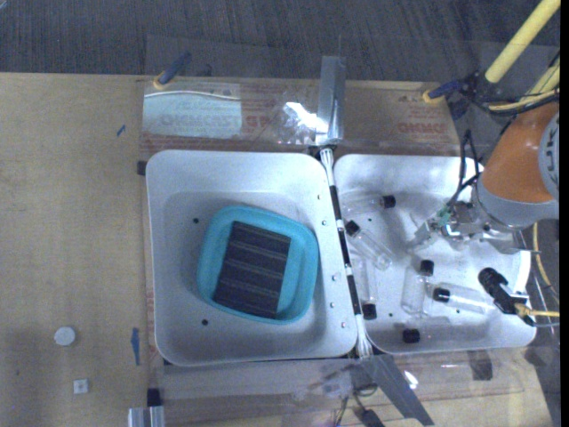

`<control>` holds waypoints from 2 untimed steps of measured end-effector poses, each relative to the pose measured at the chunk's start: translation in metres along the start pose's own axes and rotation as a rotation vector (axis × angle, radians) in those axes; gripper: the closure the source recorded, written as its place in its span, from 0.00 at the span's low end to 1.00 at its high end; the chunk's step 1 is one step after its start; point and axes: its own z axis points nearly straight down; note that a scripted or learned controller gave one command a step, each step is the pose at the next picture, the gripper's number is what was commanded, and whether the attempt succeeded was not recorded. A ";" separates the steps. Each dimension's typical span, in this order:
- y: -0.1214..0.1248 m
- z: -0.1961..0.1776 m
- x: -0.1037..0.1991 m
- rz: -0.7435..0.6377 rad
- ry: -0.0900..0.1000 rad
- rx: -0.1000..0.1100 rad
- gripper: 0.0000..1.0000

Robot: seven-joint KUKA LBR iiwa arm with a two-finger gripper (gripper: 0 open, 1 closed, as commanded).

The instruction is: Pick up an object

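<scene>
Several small clear vials with black caps lie scattered in the right bin [391, 172]: one near the back [388, 201], one by the left wall [352, 228], one at the front [410, 334]. Another vial [455, 299] lies on its side toward the front right. My gripper [447, 228] hangs low over the right half of this bin, just behind a black-capped vial [427, 266]. Nothing shows between it and the bin floor that I can make out as held. In the left bin [178, 185] a blue tray [209, 247] carries a dark ribbed block [256, 268].
The grey and orange arm [524, 172] comes in over the right bin's right wall. A metal divider [332, 96] and a taped plastic label [191, 114] sit behind the bins. The wooden bench [71, 221] stretches to the left, with a small round disc [64, 335] on it.
</scene>
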 end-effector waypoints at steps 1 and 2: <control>-0.039 -0.001 0.056 0.037 0.004 0.003 0.00; -0.037 -0.012 0.054 0.039 0.002 -0.003 1.00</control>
